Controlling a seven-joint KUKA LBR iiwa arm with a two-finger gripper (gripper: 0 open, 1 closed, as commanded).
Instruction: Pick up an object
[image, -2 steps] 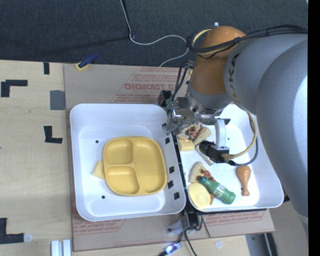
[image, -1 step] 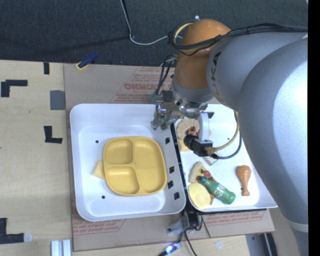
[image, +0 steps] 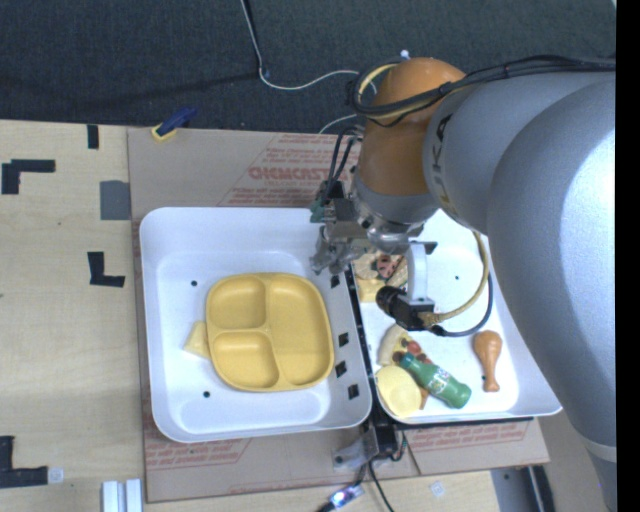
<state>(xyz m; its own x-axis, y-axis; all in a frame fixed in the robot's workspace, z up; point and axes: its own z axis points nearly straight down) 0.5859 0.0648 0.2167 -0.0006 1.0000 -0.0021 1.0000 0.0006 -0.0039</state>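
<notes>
My gripper hangs over the divider between the two bins, at the upper left corner of the right bin. Its fingers are hidden by the wrist body. A small brown and white object lies right beside it. Lower in the right bin sit a green bottle, a pale yellow plate and a brown drumstick. A yellow sectioned plate lies in the left bin.
The grey arm with its orange band covers the upper right of the view and part of the right bin. A black cable loops above the right bin. Cardboard lies under both bins.
</notes>
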